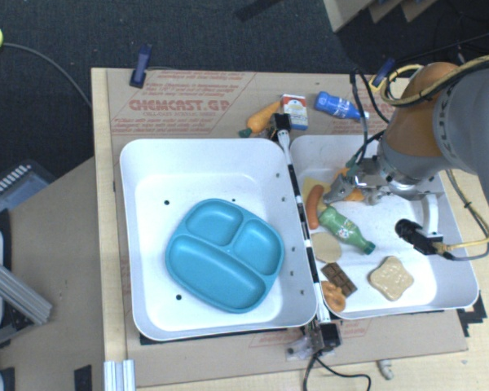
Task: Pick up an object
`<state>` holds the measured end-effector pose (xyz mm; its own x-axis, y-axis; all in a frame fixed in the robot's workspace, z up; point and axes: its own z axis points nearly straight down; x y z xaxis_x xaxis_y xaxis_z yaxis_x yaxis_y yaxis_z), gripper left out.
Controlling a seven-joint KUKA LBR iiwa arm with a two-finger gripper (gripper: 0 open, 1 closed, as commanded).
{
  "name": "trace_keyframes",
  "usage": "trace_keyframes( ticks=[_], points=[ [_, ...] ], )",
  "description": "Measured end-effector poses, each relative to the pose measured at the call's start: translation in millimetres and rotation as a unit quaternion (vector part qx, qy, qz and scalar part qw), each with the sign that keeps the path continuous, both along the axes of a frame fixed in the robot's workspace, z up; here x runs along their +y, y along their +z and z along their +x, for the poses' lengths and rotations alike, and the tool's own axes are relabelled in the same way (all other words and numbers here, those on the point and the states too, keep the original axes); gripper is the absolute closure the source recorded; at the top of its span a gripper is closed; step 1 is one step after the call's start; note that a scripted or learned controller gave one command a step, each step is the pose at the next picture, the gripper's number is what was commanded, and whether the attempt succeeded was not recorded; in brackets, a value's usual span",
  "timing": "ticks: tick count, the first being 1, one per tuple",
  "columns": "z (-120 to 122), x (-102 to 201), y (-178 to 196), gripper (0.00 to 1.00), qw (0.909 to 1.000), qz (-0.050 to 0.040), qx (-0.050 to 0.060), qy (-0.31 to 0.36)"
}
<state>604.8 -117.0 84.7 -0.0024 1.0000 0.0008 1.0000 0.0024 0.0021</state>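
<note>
a blue divided plate (224,255) lies in the left bin (138,218). in the right bin (456,283), a hot dog (313,204), a green bottle (345,228), a chocolate piece (339,277) and a toast slice (391,278). the gripper (352,182) hangs above the bottle, half hidden by the wrist; its spread cannot be told.

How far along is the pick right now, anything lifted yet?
Done: the arm is down in the right bin. In hand: the end effector sits low near the hot dog and green bottle, but nothing shows between its fingers. Left: grip an item and lift it. The toast and the green bottle lie flat on the floor of the bin.
</note>
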Motion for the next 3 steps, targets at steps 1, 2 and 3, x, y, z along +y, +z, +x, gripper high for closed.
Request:
trace_keyframes(
  ticks=[1, 2, 3],
  points=[
    [56.3, -5.0, 0.7, 0.0, 1.0, -0.0006, 0.0, 0.0],
    [29.0, 13.2, 0.0, 0.0, 1.0, 0.0, 0.002, -0.001],
    [29.4, 13.4, 10.1, 1.0, 1.0, -0.0004, 0.001, -0.001]
  ],
)
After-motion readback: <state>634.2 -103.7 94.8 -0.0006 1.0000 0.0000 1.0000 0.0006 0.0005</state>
